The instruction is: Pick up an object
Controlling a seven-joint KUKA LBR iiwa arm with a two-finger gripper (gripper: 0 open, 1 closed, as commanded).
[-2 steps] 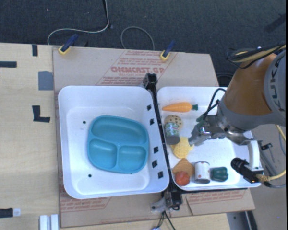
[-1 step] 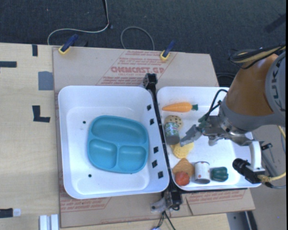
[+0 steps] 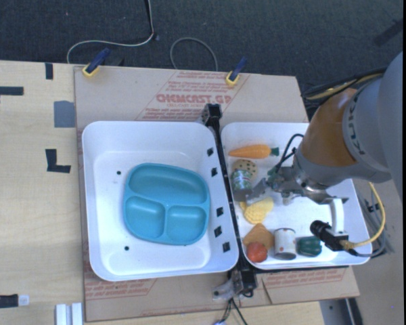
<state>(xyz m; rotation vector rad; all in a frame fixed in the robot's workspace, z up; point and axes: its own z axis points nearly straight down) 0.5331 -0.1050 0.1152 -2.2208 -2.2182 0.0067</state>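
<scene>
The right bin (image 3: pixel 355 205) holds several small items. An orange carrot (image 3: pixel 250 152) lies at its far side, with a tan round piece (image 3: pixel 243 167) and a shiny greenish can (image 3: pixel 241 180) just below it. A yellow corn piece (image 3: pixel 258 212) lies mid-bin. Near the front edge are an orange wedge (image 3: pixel 258 234), a red ball (image 3: pixel 257 252), a small white can (image 3: pixel 285 243) and a green object (image 3: pixel 309 246). My gripper (image 3: pixel 262 189) hangs low over the bin's left part, between the shiny can and the corn. The wrist hides its tip.
The left bin (image 3: pixel 101 181) holds a blue divided tray (image 3: pixel 166 204). A black divider (image 3: pixel 223 195) runs between the bins. The grey and orange arm (image 3: pixel 338 144) covers the right bin's far right corner. Cardboard lies under both bins.
</scene>
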